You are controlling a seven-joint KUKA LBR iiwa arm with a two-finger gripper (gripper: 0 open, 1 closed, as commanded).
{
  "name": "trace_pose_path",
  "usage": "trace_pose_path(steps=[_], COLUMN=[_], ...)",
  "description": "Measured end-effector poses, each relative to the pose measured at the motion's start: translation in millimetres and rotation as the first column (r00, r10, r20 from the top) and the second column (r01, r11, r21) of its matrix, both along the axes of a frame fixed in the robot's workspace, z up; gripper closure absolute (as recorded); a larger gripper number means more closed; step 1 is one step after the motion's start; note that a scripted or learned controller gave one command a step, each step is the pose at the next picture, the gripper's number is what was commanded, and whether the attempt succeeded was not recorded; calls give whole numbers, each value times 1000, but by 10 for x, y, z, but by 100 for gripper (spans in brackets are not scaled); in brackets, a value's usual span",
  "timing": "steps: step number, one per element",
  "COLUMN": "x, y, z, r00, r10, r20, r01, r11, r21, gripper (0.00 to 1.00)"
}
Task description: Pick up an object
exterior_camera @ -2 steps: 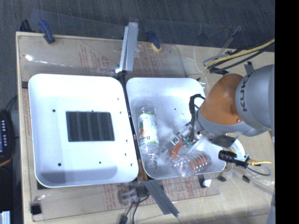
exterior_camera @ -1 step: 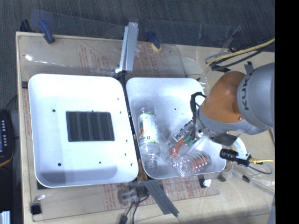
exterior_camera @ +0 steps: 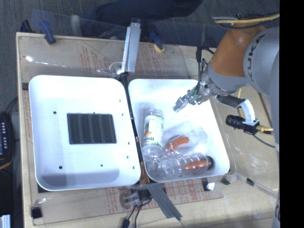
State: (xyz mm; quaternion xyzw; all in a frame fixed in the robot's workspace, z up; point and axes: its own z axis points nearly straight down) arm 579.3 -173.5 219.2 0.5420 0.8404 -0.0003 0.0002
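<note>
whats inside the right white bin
In the right white bin: a clear plastic bottle with a green-and-white label, and clear bottles with orange contents. Their overlap hides the exact count and the floor beneath.

A clear plastic bottle [exterior_camera: 152,136] lying in the right bin [exterior_camera: 142,91] carries a white and green label with red lettering, too small to read. Red printing on the bench board [exterior_camera: 85,56] behind the bins is also illegible.

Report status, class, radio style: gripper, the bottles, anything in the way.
Gripper above right bin, upper part, nothing seen between its fingers. Clear plastic bottles piled lower in the bin, apart from gripper. Nothing between gripper and pile.
</note>
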Motion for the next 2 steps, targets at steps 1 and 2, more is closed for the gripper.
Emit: trace_pose_path(steps=[1,2], x=[-1,113], y=[0,338], z=[-1,-1145], r00=[1000,997], r10=[0,78], r20=[0,-1], r01=[0,-78], r11=[1000,997], r21=[0,1], gripper=[0,0])
